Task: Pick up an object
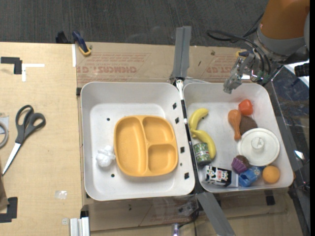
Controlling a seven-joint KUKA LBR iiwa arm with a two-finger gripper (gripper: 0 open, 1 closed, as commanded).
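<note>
My gripper [235, 78] hangs over the back rim of the right bin [275, 113], with nothing seen in it. Below it in that bin lie a red toy fruit [245, 107], an orange-brown drumstick [235, 122], a brown lump [249, 124] and two yellow bananas [199, 118]. Nearer the front are a green can [202, 153], a white round lid [258, 145], a purple piece [240, 163], a blue piece [249, 176], an orange ball [270, 174] and a black-and-white carton [218, 176].
The left bin [93, 102] holds a yellow divided plate [146, 145] and a crumpled white wad [104, 157]. Scissors [22, 127] lie on the wooden bench at the left. A blue clamp [81, 43] sits behind the left bin.
</note>
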